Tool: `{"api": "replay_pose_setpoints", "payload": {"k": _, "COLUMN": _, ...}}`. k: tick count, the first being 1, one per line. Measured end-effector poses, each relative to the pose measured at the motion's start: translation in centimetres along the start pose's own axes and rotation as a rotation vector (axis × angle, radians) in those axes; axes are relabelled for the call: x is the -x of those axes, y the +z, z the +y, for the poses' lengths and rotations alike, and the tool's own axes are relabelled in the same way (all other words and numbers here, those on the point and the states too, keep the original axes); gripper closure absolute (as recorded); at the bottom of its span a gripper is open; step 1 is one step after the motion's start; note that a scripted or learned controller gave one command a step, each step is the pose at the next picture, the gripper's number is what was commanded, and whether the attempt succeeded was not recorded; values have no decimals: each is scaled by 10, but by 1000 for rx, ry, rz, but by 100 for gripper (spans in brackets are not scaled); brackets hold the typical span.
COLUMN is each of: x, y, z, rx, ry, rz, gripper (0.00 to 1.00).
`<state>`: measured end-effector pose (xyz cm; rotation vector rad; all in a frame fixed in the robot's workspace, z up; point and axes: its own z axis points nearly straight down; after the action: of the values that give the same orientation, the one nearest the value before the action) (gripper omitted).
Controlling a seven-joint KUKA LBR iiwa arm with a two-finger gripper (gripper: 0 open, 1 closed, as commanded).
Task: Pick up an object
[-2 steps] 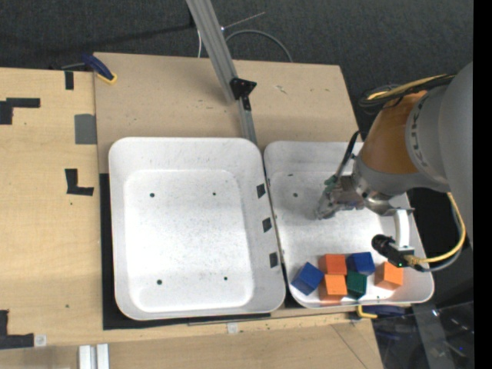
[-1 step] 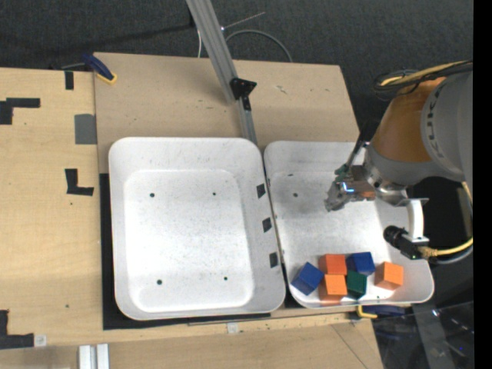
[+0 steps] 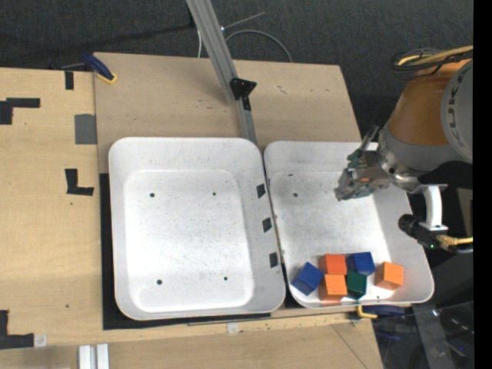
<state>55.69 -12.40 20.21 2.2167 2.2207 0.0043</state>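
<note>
1. Lying on a wooden bench [image 3: 177, 98], over dark carpet: left bin [image 3: 188, 225].
2. Sitting just beside it: right bin [image 3: 323, 214], keeping coloured blocks [image 3: 346, 275] clustered at its near edge.
3. Hovering above that bin, well apart from the blocks: gripper [image 3: 355, 181], finger state impossible to tell.

The arm [image 3: 430, 121] is a thick rounded body, grey with a broad orange band above the wrist. A yellow-orange cable loops over its top. The pincer [image 3: 352, 187] is small, dark grey metal with greenish wiring. A white bracket and black fitting hang beside it.
</note>
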Motion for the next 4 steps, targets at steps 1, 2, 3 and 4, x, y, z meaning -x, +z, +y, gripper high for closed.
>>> {"api": "replay_pose_setpoints", "payload": {"k": 1, "x": 0, "y": -43, "z": 1, "rx": 0, "ry": 0, "rz": 0, "gripper": 100}}
{"api": "replay_pose_setpoints", "payload": {"k": 2, "x": -54, "y": -38, "z": -2, "rx": -6, "ry": -4, "rz": 2, "gripper": 100}}
{"api": "replay_pose_setpoints", "payload": {"k": 3, "x": -109, "y": -38, "z": 15, "rx": -6, "ry": -6, "rz": 2, "gripper": 100}}
{"api": "replay_pose_setpoints", "payload": {"k": 4, "x": -164, "y": -26, "z": 16, "rx": -8, "ry": -5, "rz": 2, "gripper": 100}}
